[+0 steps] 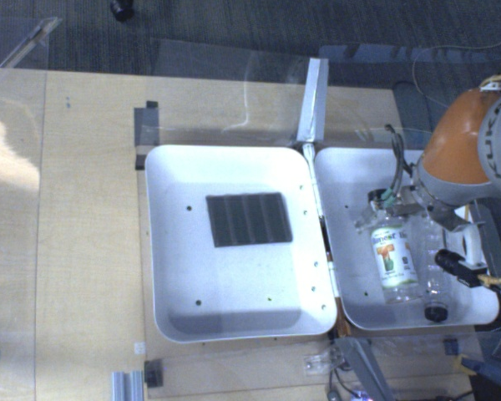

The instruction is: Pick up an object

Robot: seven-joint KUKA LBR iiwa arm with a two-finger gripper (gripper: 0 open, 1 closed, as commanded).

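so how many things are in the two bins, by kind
ribbed dark pad: 1, in the left bin
clear plastic bottles: 2, in the right bin, one with an orange label, one with a black cap
total: 3

A pale wooden bench [67, 249] stands on dark grey carpet [234, 7], brightly lit at left.

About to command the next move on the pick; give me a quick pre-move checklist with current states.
1. Target present: bottle lies in the right bin - ok.
2. Gripper above the bottle's top end - ok.
3. Jaws open or shut - cannot tell.
4. Bottle actually gripped - cannot tell.
5. Second clear bottle crowds the target's side - not ok.
6. Left bin holds a dark ribbed pad, away from the arm - ok.
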